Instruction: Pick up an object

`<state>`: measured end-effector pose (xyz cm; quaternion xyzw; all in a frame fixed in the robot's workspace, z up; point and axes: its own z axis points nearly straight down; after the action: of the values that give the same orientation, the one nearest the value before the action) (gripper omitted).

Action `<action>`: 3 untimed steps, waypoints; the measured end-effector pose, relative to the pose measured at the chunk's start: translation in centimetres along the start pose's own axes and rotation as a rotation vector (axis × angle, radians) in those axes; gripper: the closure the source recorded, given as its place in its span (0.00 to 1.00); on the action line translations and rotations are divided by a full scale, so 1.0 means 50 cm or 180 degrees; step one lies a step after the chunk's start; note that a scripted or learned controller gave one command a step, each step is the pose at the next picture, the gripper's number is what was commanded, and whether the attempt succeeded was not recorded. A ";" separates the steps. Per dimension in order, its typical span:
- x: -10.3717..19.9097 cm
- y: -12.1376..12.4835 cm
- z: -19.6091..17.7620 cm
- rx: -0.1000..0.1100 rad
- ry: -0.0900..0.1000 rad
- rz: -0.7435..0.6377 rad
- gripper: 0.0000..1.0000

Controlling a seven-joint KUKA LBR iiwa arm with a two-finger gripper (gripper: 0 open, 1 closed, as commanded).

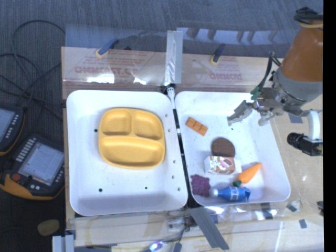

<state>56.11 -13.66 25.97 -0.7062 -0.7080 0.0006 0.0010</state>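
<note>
The right bin (268, 140) holds several small objects: an orange waffle piece (197, 126), a brown round cookie (223, 146), a white snack box (222, 165), an orange carrot (248, 173), a purple grape bunch (199, 185) and a blue bottle (231, 194) lying on its side. My gripper (248, 117) hangs over the bin's upper right part, above and to the right of the cookie. Its fingers are spread open with nothing between them.
A yellow divided plate (132, 137) lies in the left bin (84, 182). A metal divider strip (174, 62) stands behind the seam between the bins. A control pendant (31, 164) and cables lie on the floor at the left.
</note>
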 end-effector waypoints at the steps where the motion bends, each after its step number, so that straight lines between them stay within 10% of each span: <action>1: -0.010 0.146 0.134 0.0002 -0.0009 -0.0085 0.00; 2: -0.055 -0.023 0.341 -0.0030 -0.0011 -0.0564 0.00; 3: -0.091 0.106 0.343 -0.0033 -0.0011 0.0034 0.00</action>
<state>61.40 -18.16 8.82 -0.7099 -0.7043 -0.0018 -0.0039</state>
